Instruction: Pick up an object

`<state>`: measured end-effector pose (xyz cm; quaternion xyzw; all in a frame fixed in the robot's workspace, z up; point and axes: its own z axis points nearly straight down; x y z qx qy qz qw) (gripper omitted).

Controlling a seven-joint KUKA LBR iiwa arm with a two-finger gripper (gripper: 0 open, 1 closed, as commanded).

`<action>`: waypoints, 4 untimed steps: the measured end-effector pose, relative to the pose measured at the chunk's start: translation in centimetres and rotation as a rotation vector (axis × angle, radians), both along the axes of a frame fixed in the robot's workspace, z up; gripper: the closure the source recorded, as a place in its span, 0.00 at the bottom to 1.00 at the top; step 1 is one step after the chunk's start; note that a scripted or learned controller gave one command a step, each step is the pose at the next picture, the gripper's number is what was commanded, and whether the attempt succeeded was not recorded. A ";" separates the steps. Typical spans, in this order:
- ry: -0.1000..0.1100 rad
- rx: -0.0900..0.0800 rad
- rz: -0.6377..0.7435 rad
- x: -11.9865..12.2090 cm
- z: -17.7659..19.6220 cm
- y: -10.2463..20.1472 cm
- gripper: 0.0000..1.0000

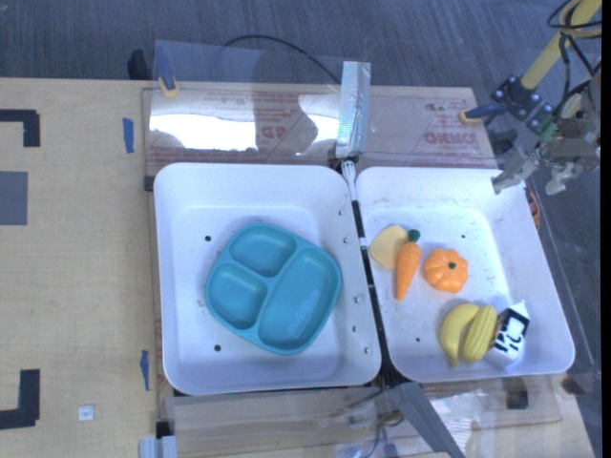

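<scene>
My pincer [523, 165] sits at the upper right corner of the right bin [544, 256], above its rim; whether its fingers are spread or pressed together I cannot tell. The toys lie well apart from it, lower in that bin: carrot [407, 266], pumpkin [446, 270], bananas [468, 332]. The left bin [181, 256] holds a blue divided plate [275, 287].

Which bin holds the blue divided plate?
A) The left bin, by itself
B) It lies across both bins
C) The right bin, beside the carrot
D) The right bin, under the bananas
A: the blue divided plate lies alone in the left bin, while the carrot, the small pumpkin and the bananas are all in the right bin.
</scene>
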<state>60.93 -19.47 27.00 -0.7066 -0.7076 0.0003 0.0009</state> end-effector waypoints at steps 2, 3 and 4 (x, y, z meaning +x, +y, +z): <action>-0.007 -0.002 0.157 -4.5 -18.3 7.4 0.00; -0.014 -0.004 0.154 -4.3 -17.2 7.3 1.00; -0.014 0.000 0.106 -3.1 -5.9 13.1 1.00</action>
